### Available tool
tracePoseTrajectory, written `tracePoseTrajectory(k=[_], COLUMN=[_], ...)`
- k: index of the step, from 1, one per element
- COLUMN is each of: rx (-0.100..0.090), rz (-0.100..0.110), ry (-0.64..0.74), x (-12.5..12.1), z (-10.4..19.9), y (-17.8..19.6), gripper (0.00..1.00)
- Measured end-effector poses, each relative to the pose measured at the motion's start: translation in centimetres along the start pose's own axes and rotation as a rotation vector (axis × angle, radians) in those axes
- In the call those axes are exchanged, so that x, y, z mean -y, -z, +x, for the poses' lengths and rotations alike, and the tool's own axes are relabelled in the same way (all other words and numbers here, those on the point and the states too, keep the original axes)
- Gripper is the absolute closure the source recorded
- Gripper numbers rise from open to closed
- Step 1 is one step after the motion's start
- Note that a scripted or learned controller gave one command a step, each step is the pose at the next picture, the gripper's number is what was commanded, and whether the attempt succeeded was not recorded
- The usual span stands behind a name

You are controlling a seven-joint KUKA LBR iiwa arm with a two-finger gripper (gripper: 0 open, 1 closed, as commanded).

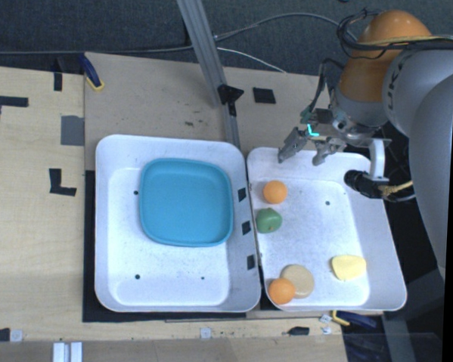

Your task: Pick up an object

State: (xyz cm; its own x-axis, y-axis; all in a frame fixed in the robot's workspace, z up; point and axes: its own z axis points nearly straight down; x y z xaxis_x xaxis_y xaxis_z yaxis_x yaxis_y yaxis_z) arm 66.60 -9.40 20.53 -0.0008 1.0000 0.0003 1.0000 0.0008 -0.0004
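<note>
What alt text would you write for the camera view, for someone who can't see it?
A grey robot arm's open gripper hovers, holding nothing, over the far edge of the right white bin, which contains two orange balls, a green ball, a tan disc and a yellow piece. The left white bin holds a blue plate.

Your arm (421, 88) comes in from the right side of the camera view, a broad grey body with the orange band (385, 52) sitting above the wrist, toward the far right corner of the surface. The wrist bends downward and to the left. Your claw (304, 152) hangs below it, pointing down. Its two fingers (289, 149) are spread apart, with a clear gap between them and nothing in it. A small teal light glows on the claw's body, and dark cabling loops off the wrist on its right side.
</note>
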Motion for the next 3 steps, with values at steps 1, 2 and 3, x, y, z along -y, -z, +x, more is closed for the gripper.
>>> tracePoseTrajectory(k=[1,2,3], rx=[0.000,0.000,0.000], rz=[0.000,0.003,0.003], ry=[0.000,0.000,-0.001], x=[0.0,0.4,0.5], z=[0.0,-0.2,-0.9], y=[0.0,-4.3,-8.9], gripper=[0.00,0.00,0.00])
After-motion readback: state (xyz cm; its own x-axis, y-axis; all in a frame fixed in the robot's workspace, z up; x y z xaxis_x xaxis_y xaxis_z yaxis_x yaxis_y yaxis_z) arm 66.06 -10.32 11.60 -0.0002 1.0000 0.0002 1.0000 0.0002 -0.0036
